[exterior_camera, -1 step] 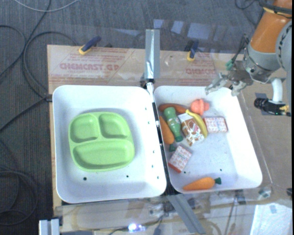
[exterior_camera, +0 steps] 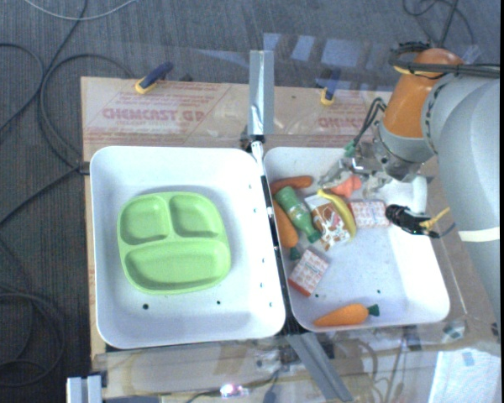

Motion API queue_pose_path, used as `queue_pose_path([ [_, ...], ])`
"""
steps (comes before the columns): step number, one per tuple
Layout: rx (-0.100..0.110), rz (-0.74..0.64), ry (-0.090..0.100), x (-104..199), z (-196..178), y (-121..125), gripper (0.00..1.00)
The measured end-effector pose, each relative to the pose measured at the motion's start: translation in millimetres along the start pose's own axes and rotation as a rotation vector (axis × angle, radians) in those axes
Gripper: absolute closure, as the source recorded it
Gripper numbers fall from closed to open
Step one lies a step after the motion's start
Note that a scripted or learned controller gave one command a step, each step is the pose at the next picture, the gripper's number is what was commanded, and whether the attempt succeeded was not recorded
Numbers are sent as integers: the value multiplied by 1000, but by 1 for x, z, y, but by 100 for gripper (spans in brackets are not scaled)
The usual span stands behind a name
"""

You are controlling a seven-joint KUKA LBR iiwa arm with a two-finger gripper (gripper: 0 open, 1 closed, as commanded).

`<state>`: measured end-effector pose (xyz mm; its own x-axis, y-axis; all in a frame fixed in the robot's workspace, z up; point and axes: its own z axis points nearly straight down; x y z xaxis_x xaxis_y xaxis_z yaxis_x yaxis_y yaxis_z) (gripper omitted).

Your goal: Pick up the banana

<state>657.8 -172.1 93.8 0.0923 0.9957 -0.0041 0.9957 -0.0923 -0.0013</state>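
Hidden: gripper [exterior_camera: 346, 173] low over right bin's far side, blurred; grip state impossible to tell.
Banana [exterior_camera: 343, 211]: right bin [exterior_camera: 420, 296], just near of gripper, half buried under packets.
Around: green bottle [exterior_camera: 297, 212], carrots [exterior_camera: 346, 315], snack packet [exterior_camera: 309, 270].
Left bin [exterior_camera: 109, 225]: green divided tray [exterior_camera: 175, 242].

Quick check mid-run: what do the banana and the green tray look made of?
The banana looks like smooth moulded plastic, a toy: uniform yellow with a slight sheen. The green tray in the left bin seems matte plastic, with even colour and rounded moulded compartments. Neither material is certain from this view.
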Motion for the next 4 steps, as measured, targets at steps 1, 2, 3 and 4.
queue_pose_path([
  [1, -11, -76, 0, -22, 4, -32, 0],
  [2, -1, -179, 1, -12, -19, -40, 0],
  [3, -1, -313, 1, 1, -93, -4, 0],
  [4, -28, -369, -2, 7, -23, -50, 0],
])
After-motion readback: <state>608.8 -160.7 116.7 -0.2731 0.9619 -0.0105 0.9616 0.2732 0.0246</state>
